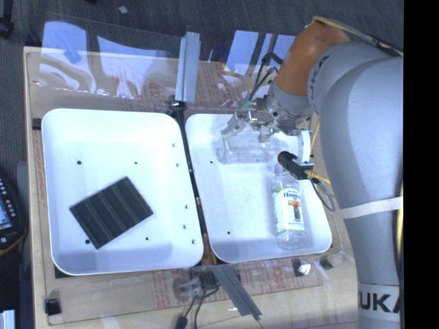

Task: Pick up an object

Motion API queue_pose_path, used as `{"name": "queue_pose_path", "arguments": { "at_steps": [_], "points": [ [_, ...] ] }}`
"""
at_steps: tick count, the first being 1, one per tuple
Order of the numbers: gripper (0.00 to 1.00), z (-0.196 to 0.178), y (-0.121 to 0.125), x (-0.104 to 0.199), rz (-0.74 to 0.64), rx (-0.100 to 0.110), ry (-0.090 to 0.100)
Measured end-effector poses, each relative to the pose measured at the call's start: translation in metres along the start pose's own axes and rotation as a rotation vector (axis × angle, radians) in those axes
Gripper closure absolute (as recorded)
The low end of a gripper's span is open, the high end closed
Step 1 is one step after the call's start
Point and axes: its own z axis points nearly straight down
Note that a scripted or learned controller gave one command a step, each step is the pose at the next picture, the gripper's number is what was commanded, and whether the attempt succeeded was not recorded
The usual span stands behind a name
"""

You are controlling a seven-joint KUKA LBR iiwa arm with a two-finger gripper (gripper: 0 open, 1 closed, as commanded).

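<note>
Over the right bin's (226, 249) far end, the pincer (248, 123) hangs low, apparently spread and gripping nothing, perhaps seeking the clear bottle (289, 211) lying nearby.

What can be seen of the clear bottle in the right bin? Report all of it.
The clear bottle looks like see-through plastic, with a white label printed in green and a touch of red. It lies on its side on the floor of the right bin, lengthwise along the right wall, its base near the front right corner. Its neck end points up the view toward the hand, which sits apart from it; the arm's dark cabling crosses over that end.
</note>
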Motion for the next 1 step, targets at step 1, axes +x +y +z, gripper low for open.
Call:
{"name": "queue_pose_path", "arguments": {
  "at_steps": [1],
  "points": [
    [0.0,-0.0273,-0.0152,0.0953,0.001,0.019,-0.003]
  ]
}}
